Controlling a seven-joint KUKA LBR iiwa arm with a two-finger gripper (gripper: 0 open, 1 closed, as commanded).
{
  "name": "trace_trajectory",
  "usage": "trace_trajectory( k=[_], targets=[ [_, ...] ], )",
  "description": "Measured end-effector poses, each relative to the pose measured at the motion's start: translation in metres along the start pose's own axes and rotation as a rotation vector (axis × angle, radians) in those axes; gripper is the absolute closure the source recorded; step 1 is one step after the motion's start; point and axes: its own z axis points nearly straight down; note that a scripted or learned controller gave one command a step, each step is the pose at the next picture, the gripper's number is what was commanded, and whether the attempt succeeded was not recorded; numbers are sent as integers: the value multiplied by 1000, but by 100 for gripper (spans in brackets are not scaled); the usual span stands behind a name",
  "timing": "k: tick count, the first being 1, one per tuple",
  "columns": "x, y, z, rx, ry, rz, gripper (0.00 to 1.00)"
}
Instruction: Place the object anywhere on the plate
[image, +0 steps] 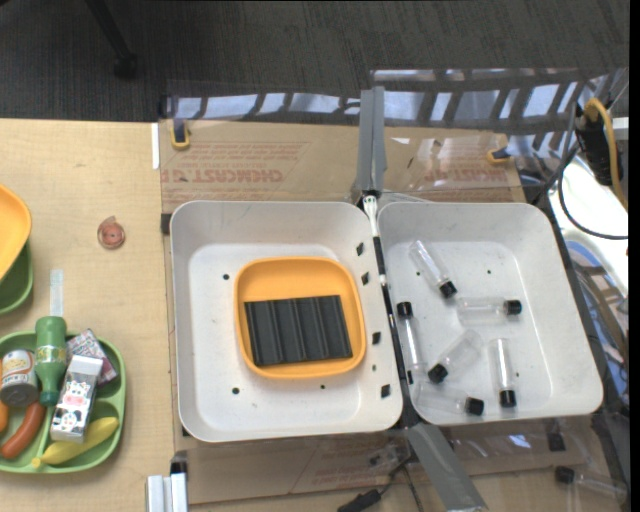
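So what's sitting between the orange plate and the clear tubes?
In the camera view, only white bin floor and the two bins' meeting walls separate the orange plate from the tubes.

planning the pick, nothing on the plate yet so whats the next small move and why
Probably bring the arm in over the right bin and line up above one clear tube, the upper left one lying apart from the others. The orange plate in the left bin carries just its dark ridged insert, so a tube must be picked first.

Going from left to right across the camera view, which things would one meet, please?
Green tray of toy food → left white bin → orange plate with dark ridged insert → right white bin with clear black-capped tubes.
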Motion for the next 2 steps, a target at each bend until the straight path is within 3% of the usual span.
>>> trace_trajectory(
  k=[1,2],
  targets=[
    [-5,15,18,2,1,-199,0],
    [27,-4,109,2,0,-309,0]
  ],
)
